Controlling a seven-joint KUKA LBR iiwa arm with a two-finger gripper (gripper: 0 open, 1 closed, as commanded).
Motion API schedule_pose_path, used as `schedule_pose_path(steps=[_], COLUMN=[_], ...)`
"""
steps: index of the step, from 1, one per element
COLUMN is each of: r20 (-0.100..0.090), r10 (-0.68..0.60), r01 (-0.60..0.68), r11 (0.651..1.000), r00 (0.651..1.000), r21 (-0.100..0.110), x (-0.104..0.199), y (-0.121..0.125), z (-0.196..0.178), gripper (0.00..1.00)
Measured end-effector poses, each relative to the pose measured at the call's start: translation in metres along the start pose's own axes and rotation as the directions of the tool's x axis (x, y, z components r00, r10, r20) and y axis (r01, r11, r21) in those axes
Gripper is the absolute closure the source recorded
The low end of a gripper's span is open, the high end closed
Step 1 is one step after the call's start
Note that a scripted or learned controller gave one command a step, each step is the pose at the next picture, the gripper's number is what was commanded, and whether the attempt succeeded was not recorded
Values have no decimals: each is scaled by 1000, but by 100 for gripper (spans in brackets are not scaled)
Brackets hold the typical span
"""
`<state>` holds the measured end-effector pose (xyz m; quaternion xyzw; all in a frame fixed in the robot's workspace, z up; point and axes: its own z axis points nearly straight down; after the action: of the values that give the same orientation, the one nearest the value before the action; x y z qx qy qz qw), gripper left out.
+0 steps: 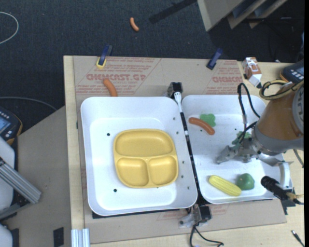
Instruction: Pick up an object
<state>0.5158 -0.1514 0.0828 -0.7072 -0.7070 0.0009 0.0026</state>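
Pick not yet accomplished: the corn cob [224, 185], green pepper [245, 181], sausage [201, 125] and green leaf [208, 118] all lie loose in the right bin [219, 107]. The gripper [226, 156] hangs low above the bin floor, between sausage and corn; finger spacing cannot be told, and nothing visibly sits between them.

Dark blue-grey carpet floor [72, 29] all around, under even, flat light. On it, a bench [145, 72] topped with brown cardboard printed in red letters, held along the far edge by two clamps (one yellow and blue [103, 56], one dark blue [214, 58]). At top right, a beige piece of furniture [231, 12]. At lower left, a metal rail [19, 185].
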Motion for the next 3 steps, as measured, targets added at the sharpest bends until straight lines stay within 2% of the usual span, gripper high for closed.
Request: schedule_pose_path(steps=[1, 2, 3], r20=[2, 5, 5], r10=[1, 2, -1], r01=[-1, -2, 1], r11=[1000, 1000, 1000], r00=[1000, 1000, 1000], r21=[-5, -10, -11], x=[-1, -11, -8], y=[1, 0, -9], z=[-12, -62, -115], gripper=[100, 100, 100])
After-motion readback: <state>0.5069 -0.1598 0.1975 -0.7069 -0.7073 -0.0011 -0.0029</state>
